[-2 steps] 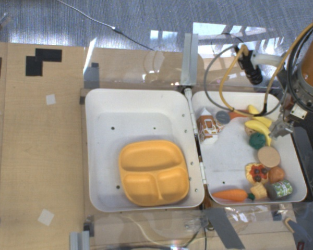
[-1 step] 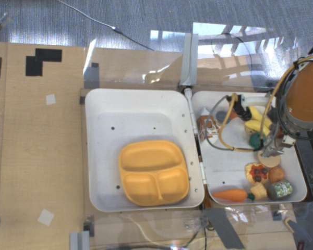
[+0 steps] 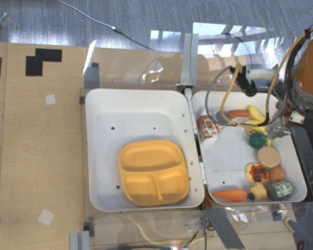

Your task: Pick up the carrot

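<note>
The carrot (image 3: 230, 195) lies on its side along the near wall of the right bin (image 3: 219, 160), beside a pale cube (image 3: 259, 191) and a pizza slice (image 3: 256, 173). The arm (grey, orange-banded) hangs over that bin's far right edge. The left bin (image 3: 101, 139) holds a yellow divided tray (image 3: 154, 172).

No readable text, labels, brands or numbers. Small brown-white package (image 3: 209, 128) at 9 o'clock in right bin (image 3: 235, 177) has print too blurred to read.
</note>
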Available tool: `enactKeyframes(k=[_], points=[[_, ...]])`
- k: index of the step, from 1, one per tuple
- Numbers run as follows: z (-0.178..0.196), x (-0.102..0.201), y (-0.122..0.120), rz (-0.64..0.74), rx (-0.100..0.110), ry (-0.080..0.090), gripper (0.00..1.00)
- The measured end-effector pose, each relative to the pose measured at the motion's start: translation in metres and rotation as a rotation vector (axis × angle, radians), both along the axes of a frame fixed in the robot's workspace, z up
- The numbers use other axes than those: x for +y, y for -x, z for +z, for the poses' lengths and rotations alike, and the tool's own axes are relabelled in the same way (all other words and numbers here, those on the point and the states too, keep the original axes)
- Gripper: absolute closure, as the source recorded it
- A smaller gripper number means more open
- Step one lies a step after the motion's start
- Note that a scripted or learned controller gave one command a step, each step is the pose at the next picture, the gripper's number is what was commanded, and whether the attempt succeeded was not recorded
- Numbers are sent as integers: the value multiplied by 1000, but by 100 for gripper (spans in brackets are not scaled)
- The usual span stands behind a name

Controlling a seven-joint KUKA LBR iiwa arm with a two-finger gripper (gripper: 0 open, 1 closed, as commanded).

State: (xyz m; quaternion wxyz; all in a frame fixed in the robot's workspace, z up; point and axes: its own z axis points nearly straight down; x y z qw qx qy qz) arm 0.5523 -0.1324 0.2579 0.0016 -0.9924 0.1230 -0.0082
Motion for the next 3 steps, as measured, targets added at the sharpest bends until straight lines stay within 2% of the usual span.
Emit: enactKeyframes(k=[1,2,3], points=[[-143,-19,49,48,20,-3,100],[-44,-11,42,20,4,2,100],[6,28,11,10,6,-3,100]])
